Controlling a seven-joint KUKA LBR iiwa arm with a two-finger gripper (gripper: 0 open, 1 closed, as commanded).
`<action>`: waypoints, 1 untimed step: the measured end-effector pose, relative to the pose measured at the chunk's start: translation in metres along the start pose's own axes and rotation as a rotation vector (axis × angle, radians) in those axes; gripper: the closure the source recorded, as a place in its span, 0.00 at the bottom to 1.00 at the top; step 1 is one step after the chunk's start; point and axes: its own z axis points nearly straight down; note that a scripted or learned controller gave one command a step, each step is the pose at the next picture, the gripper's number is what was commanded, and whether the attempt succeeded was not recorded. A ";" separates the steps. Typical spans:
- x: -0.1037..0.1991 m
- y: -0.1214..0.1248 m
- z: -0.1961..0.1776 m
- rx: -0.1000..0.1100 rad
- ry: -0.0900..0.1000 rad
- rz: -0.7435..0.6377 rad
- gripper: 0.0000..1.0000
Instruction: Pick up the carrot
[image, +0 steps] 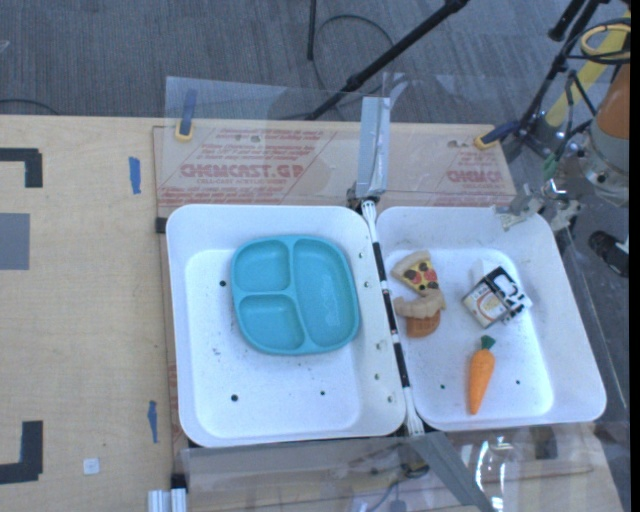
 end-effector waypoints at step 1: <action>0.002 -0.072 0.073 0.002 0.000 0.208 0.00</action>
